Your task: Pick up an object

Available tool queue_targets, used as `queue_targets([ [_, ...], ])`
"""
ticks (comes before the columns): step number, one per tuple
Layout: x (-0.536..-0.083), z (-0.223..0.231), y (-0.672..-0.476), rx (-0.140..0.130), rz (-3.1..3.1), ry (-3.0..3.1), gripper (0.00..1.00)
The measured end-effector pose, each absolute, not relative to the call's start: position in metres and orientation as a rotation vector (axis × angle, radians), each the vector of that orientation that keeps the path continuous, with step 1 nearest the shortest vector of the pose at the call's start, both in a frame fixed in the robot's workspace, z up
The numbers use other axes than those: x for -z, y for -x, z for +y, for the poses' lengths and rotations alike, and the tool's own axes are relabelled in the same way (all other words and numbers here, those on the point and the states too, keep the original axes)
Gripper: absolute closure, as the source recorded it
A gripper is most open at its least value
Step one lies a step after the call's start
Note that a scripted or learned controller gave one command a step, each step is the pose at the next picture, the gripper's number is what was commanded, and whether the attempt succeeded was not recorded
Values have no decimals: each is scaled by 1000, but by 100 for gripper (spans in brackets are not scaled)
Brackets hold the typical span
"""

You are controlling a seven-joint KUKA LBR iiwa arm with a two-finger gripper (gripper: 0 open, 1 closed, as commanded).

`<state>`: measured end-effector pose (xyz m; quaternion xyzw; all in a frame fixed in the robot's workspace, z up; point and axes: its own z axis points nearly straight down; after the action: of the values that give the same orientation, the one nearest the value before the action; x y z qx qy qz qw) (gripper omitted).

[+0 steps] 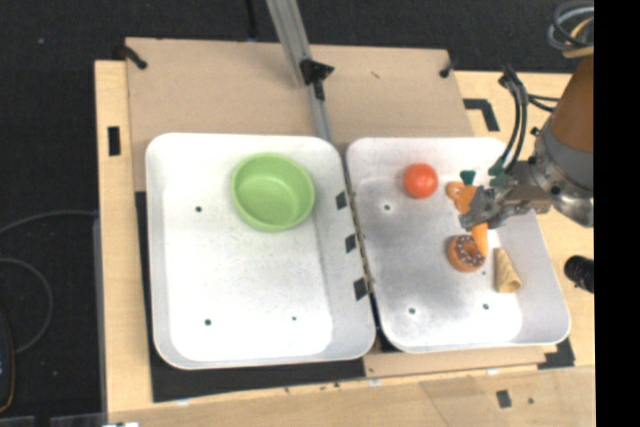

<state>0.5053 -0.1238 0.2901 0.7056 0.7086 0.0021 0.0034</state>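
Note:
In the right bin (420, 315) lie a red-orange ball (421, 180), a round brown and orange object (465, 253), a tan cone-shaped piece (506, 271) and a small orange item (461, 194) with a teal bit beside it. My gripper (484, 211) hangs over the bin's right half, just above the brown round object and next to the small orange item. An orange piece (480, 236) shows right below the fingers; whether it is held is unclear.
The left bin (200, 315) holds a green bowl (273, 192). A metal rail (285, 15) slants down from the top to the gap between the bins. Cables (515, 115) hang near the arm at right.

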Motion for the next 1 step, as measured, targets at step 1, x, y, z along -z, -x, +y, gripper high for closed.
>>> queue_targets([
  [1, -273, -66, -510, -2, 2229, -2213, 100],
])
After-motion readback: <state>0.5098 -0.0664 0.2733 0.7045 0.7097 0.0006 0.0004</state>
